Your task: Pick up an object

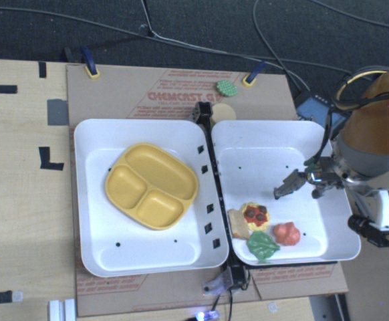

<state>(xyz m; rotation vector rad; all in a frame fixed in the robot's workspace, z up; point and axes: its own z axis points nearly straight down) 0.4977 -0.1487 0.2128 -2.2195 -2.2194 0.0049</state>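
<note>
From my seat, the end effector (pixel 285 187) hangs over the right bin (pixel 268 136), dark fingers pointing left and down toward the bin floor; I cannot tell how far apart they stand, and I see nothing caught between them. Just below and to the left of it, in the near part of that bin, sits a small cluster of what look like toy food pieces: a red piece (pixel 287 233) nearest the reach, a green leafy piece (pixel 262 245) touching it on the near side, a red-and-yellow piece with dark spots (pixel 255 215), and a tan piece (pixel 237 223) against the bin's left wall. I judge all of them light, and probably soft or rubbery, so they should give a little under the pads rather than crack; the rounded red piece may be smooth enough to squirt out if pinched off-centre. I would go for that red piece, closing across its widest part, since it has open floor on its far and right sides, though the green piece crowds its near-left edge. The left bin (pixel 87 199) carries a yellow divided tray (pixel 151 186), broad and shallow, stiff-looking and awkward for two fingers except at its rim. Both bins rest on cardboard on the table (pixel 21 199).
</note>
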